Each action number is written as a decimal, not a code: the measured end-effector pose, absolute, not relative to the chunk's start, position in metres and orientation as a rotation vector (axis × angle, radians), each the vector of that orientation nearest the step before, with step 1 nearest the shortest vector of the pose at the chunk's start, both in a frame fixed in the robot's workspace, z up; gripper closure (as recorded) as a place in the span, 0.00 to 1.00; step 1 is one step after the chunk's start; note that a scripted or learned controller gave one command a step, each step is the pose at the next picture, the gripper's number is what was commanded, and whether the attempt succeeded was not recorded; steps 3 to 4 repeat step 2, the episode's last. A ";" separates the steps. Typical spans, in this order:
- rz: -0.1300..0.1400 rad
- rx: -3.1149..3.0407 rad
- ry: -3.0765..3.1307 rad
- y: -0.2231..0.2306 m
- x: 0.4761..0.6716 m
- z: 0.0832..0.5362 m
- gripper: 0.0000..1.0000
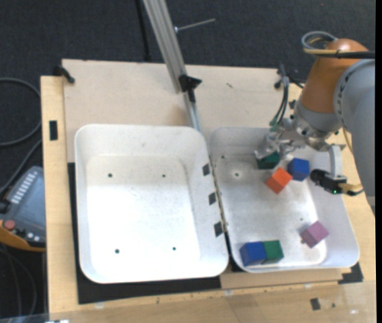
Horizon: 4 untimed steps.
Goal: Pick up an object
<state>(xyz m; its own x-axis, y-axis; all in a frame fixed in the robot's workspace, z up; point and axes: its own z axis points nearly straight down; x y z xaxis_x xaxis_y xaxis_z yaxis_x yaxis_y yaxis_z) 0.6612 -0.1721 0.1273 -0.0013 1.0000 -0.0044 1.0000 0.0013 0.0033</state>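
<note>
Two shallow white bins sit side by side on the table. The left bin offers open floor. In the right bin, a purple block, a blue block and a green block lie near the front rim; an orange block and a second blue block lie nearer the back. The arm reaches in from the right, its claw low by the back wall, touching a dark green block; whether it grips cannot be told.
</note>
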 end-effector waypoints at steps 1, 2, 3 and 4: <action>0.007 2.211 2.231 -0.031 0.636 0.199 1.00; 0.006 2.209 2.228 0.036 0.678 0.222 1.00; 0.006 2.209 2.228 0.036 0.678 0.222 1.00; 0.006 2.209 2.228 0.036 0.678 0.222 1.00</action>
